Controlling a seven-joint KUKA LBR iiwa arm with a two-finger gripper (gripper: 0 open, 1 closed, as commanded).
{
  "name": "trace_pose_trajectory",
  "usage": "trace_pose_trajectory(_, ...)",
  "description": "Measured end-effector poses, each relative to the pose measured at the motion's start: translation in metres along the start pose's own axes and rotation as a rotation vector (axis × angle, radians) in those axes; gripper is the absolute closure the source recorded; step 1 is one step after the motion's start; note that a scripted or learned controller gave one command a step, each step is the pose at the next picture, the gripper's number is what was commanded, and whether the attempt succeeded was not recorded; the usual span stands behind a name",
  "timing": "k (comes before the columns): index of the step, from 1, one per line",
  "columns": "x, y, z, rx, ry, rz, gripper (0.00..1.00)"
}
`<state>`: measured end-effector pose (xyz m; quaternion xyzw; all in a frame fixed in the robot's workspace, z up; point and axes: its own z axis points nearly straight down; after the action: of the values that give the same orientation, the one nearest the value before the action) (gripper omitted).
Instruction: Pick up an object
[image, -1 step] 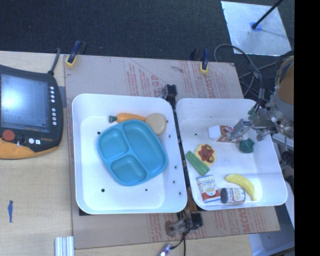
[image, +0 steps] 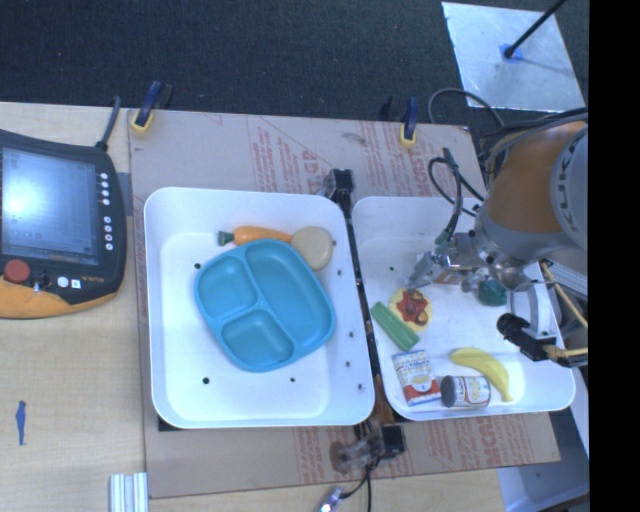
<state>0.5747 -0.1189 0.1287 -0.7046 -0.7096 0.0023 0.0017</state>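
Right bin: burger toy below end effector

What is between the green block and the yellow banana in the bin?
In the camera view, a small carton and a dark-capped bottle lie between the green block and the banana.

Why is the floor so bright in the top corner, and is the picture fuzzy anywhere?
In the camera view, strong light washes out a pale floor patch at top right. The grey handheld screen at left shows whitish glare. The metal two-finger gripper over the right white bin looks soft and blurry. The blue divided plate is evenly lit.
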Motion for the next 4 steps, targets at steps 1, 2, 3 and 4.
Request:
trace_pose_trajectory(1,-0.003,0.076,0.038,0.029,0.004,0.011,0.0)
trace_pose_trajectory(2,0.044,-0.014,-0.064,-0.004,0.001,0.002,0.0)
trace_pose_trajectory(3,0.027,-0.012,0.001,0.001,-0.001,0.002,0.0)
trace_pose_trajectory(4,0.019,0.035,-0.048,-0.005,0.0,0.004,0.0)
